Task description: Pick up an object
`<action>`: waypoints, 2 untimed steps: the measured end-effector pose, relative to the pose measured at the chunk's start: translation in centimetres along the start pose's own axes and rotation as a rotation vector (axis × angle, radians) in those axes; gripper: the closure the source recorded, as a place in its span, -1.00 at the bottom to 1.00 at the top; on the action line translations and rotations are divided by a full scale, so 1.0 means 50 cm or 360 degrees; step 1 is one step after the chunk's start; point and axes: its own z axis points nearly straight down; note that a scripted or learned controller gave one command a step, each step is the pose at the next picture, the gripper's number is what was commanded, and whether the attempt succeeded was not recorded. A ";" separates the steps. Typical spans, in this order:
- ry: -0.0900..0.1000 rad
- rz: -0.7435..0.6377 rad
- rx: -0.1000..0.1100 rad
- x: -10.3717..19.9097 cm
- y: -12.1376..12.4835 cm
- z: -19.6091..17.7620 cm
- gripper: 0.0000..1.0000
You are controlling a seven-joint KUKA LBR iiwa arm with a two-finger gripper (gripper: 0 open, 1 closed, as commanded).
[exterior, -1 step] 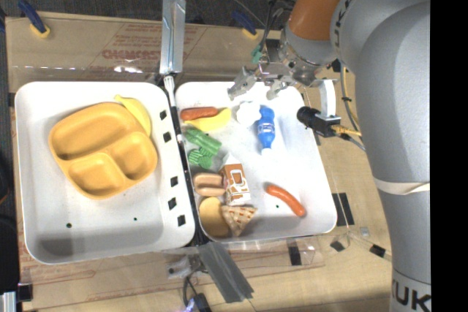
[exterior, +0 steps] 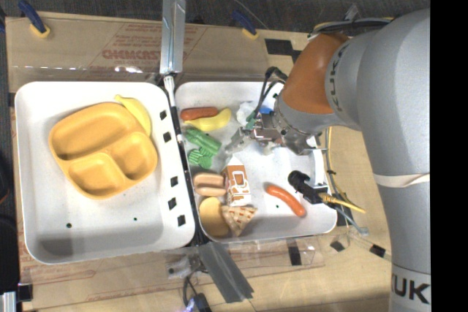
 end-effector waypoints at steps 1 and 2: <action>0.0000 -0.0093 -0.0016 0.105 -0.033 0.045 -1.00; 0.0001 0.0303 -0.0013 0.107 0.116 0.045 -1.00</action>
